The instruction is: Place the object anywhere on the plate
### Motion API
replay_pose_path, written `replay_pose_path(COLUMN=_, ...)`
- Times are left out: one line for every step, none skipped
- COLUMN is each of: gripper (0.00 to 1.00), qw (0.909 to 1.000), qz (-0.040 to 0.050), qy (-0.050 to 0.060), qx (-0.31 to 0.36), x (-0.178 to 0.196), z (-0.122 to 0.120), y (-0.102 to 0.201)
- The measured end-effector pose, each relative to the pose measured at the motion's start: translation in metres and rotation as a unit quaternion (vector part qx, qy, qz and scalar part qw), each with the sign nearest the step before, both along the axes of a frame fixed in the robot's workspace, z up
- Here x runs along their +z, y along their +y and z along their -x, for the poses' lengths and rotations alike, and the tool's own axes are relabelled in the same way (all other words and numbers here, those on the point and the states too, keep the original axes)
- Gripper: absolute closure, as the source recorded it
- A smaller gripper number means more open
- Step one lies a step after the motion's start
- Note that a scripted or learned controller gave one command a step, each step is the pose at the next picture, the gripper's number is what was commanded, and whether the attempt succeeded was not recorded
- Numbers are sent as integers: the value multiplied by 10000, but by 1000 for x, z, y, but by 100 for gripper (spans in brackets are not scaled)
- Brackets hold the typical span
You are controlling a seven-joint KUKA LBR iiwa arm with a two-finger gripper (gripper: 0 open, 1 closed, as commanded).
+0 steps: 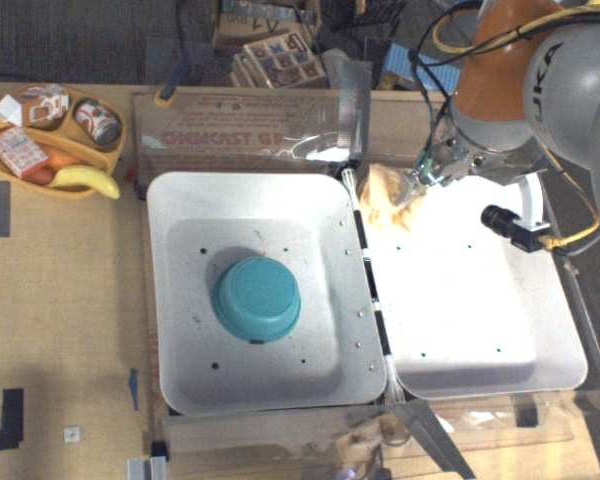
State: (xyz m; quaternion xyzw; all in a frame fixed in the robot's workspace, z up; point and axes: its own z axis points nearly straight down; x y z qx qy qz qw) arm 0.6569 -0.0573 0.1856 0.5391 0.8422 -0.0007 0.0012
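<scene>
Gripper [417, 181] low at the right bin's [480, 368] far-left corner, touching a pale tan object [383, 200]; finger state impossible to tell. Teal plate [258, 299] well apart in the left bin [180, 228]. Risk: weak corner grasp, object slipping against the wall.

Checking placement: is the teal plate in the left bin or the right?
Left bin. The teal plate sits on that bin's floor, near its middle. The gripper is over the right bin's far left corner, by a pale tan object.
</scene>
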Motion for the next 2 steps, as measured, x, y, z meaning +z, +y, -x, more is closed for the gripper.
replay_pose_path(gripper=100, qw=10000, qz=-4, qy=-10, qx=14, x=40, z=-1, y=1)
replay_pose_path(gripper=100, qw=9796, qz=-7, qy=-3, qx=2008, x=43, z=18, y=51)
